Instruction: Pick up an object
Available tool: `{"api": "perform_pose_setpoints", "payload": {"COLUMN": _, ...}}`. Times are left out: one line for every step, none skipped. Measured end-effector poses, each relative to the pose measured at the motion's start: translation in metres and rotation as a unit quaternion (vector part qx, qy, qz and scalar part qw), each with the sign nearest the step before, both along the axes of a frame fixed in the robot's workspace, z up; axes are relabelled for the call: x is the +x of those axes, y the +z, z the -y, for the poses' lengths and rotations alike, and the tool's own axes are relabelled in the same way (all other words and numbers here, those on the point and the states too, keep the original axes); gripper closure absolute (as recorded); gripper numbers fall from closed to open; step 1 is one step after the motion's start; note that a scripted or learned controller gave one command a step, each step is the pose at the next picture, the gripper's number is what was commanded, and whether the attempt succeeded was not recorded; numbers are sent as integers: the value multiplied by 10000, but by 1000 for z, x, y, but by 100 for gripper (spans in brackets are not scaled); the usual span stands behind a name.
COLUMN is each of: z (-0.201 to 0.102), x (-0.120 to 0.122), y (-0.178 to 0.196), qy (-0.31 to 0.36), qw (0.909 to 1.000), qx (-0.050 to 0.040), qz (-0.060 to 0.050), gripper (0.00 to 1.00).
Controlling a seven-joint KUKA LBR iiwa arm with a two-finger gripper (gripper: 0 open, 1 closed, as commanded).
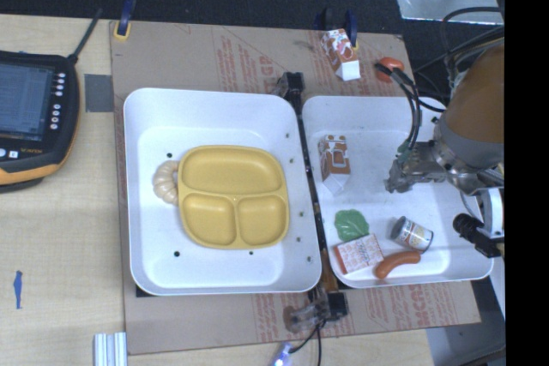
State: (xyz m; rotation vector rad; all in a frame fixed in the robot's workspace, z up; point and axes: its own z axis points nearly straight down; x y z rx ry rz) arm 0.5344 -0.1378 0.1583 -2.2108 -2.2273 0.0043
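Observation:
In the right bin (377, 123), a brown and white carton (334, 159) lies near the left wall. A green flat piece (351, 225), a red and white packet (358, 254), an orange sausage (397, 264) and a small can (412, 232) lie along the front. My gripper (403, 177) hangs low over the bin's bare middle, right of the carton and above the can, with nothing seen in it. The grey arm with its orange band (476, 103) comes in from the right.
The left bin (154, 120) holds a yellow divided plate (233, 195) with a beige lump (165, 181) at its left edge. Behind the right bin lie a small carton (340, 54) and an orange object (390, 64). A pendant (30, 116) sits far left.

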Motion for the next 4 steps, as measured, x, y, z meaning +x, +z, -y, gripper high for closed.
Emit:
{"api": "perform_pose_setpoints", "payload": {"z": -66, "x": 47, "y": 34, "qy": -12, "qw": 10000, "qx": 2, "qz": 6, "gripper": 100}}
{"api": "perform_pose_setpoints", "payload": {"z": -65, "x": 46, "y": 33, "qy": -15, "qw": 10000, "qx": 0, "qz": 2, "gripper": 0}}
{"api": "perform_pose_setpoints", "payload": {"z": -45, "x": 66, "y": -48, "qy": -16, "qw": 10000, "qx": 0, "qz": 79, "gripper": 0}}
{"api": "perform_pose_setpoints", "payload": {"z": -34, "x": 128, "y": -55, "qy": -2, "qw": 10000, "qx": 8, "qz": 92, "gripper": 0}}
